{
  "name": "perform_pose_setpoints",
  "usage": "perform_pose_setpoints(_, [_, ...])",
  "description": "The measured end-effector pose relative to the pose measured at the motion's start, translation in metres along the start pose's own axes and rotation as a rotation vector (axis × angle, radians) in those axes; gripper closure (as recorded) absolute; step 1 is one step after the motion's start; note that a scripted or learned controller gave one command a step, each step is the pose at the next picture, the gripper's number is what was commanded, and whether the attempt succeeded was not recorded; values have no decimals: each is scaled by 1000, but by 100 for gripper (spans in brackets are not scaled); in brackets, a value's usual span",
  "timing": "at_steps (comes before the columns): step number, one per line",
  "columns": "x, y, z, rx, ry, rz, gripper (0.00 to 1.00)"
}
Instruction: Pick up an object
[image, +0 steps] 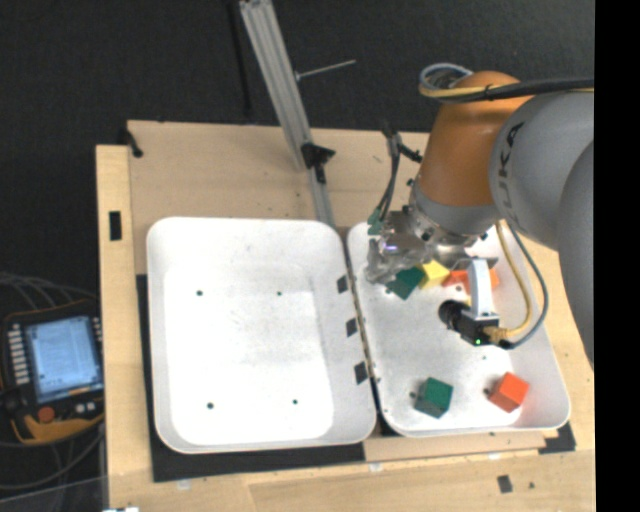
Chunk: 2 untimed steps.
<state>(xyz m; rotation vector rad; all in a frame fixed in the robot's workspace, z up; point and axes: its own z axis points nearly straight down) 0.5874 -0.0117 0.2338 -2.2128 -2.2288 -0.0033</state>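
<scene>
The gripper (392, 262) sits at the right bin's (530, 415) eleven o'clock, just above a green block (404, 285); whether it grips cannot be told.

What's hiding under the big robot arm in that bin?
Under the arm, in the right bin, peek out a green block, a yellow block and something orange. Anything further beneath is covered.
</scene>
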Motion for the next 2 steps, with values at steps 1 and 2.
perform_pose_setpoints(1, [54,-16,-11,1,1,-2,100])
perform_pose_setpoints(2, [103,-26,0,2,-1,0,100])
